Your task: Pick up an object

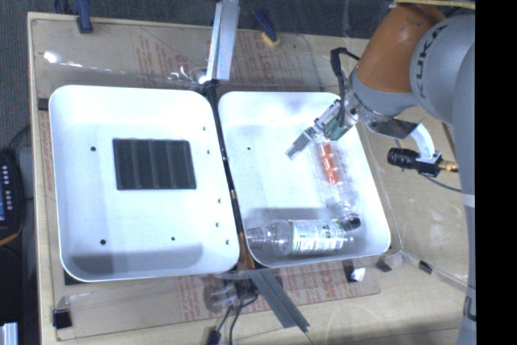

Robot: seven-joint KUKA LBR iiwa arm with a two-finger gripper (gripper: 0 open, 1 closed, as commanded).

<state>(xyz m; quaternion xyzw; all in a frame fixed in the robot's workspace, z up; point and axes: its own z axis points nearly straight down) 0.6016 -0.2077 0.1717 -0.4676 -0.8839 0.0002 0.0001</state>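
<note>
My gripper (307, 140) hangs over the upper middle of the right bin (258, 117), reaching in from the right. Just below and to its right a clear plastic bottle with an orange label (333, 172) lies slanting down the bin's right side. The gripper's tip is close to that bottle's upper end, and I cannot tell if they touch. A second clear bottle with a pale label (303, 236) lies on its side along the bin's front wall. Nothing shows held in the gripper.
The left bin (81, 117) holds a dark grey ribbed rectangular block (153, 164) near its middle. A metal bar (224, 36) stands at the back between the bins. Blue clamps (81, 8) grip the bench's far edge. A black cable (416, 160) runs beside the arm.
</note>
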